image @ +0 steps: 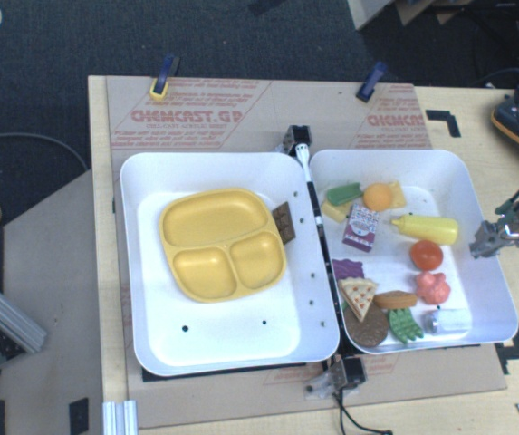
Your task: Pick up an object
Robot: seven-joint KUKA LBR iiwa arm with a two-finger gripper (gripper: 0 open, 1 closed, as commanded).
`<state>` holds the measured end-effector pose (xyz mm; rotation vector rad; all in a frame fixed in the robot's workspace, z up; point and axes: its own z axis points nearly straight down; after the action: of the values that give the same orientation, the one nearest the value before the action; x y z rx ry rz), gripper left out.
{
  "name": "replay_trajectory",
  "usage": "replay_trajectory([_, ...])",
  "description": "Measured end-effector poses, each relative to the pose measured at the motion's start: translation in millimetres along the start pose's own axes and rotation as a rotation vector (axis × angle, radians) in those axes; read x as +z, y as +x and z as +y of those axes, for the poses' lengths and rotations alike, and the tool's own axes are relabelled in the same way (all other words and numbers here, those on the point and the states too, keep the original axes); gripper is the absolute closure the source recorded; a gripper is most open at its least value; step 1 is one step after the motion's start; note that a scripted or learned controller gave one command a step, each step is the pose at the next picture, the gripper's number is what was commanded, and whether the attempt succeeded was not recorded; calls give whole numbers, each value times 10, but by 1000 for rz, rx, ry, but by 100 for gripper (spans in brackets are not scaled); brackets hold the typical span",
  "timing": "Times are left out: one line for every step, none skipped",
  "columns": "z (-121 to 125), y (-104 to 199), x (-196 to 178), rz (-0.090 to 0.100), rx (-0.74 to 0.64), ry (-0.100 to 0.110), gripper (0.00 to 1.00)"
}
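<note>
The right bin [476, 184] holds several toy foods. Among them are a yellow bottle [427, 229], a red tomato [427, 256], a pink fruit [433, 287], an orange [379, 197] and a purple-and-white carton [361, 226]. My gripper [492, 238] hangs at the bin's right rim, just right of the yellow bottle and the tomato. It looks small and dark, and nothing shows in its grasp.
A pizza slice [359, 295], brown cookie [368, 327], green piece [406, 325] and pale bottle [449, 320] crowd the right bin's near end. The left bin [150, 324] holds a yellow divided plate [223, 243] and a brown block [283, 223].
</note>
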<state>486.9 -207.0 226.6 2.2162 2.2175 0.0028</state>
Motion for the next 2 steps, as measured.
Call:
replay_trajectory([-46,587,51,7,-5,8,100])
replay_trajectory([2,1042,-36,5,-5,5,100])
